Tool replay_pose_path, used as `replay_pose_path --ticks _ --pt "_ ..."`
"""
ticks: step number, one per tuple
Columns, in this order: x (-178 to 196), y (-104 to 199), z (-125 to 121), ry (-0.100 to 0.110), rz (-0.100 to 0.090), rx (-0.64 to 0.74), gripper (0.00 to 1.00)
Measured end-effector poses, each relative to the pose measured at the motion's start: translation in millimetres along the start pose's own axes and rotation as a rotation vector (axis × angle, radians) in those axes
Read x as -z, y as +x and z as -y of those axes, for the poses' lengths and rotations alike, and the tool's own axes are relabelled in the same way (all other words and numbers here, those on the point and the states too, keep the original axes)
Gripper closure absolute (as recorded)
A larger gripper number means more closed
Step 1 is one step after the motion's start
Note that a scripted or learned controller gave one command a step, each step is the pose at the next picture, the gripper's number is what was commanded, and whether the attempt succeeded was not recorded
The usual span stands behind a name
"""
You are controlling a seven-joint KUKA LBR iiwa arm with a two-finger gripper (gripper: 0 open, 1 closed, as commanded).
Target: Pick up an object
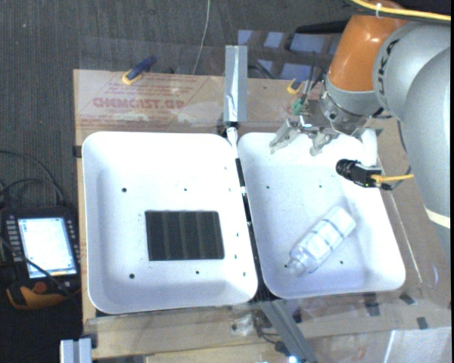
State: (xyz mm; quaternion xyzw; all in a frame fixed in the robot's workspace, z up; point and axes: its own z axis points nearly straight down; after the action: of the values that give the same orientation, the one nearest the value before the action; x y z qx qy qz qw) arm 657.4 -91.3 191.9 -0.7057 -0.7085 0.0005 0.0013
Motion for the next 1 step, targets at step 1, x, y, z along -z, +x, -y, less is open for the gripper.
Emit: replay_pose_path --ticks 1 --pt "-25.3 -66.7 93.7 -0.001 0.002 0.005 0.00"
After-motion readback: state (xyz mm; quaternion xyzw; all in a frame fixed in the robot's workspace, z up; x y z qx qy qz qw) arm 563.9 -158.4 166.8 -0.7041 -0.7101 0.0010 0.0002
